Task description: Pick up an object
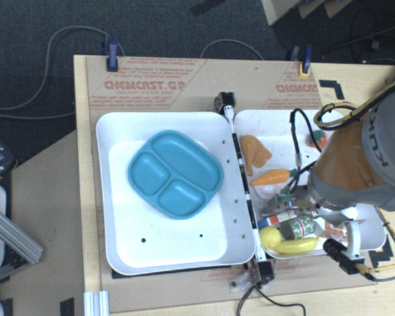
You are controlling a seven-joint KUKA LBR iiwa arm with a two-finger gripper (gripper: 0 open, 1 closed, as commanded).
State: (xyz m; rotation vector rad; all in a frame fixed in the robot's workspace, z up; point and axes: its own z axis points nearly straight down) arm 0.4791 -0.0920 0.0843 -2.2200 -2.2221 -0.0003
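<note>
A plywood worktop (158, 84), seen from above at a slant, carries two shallow white bins side by side. The left bin (118, 242) holds a blue divided plate (176, 174) with three compartments, lying flat near the bin's middle.

The right bin (266, 120) sits just beside the left bin, their long edges touching along a dark hinge strip. In it, closest to the shared edge, a pale orange wedge-shaped piece (254, 153) lies toward the bin's far end. Just nearer the camera lies an orange carrot (271, 176), pointing across the bin. Nearer still, a yellow banana (288, 244) rests at the bin's near end, with a small green-labelled can (300, 228) touching its upper side.

The grey arm (355, 170), with its orange band, reaches in from the right and covers much of the right bin. Its jaws (291, 203) are down among the objects, between the carrot and the can. Whether they are released or clenched cannot be told; dark cables and the arm's body hide them.
</note>
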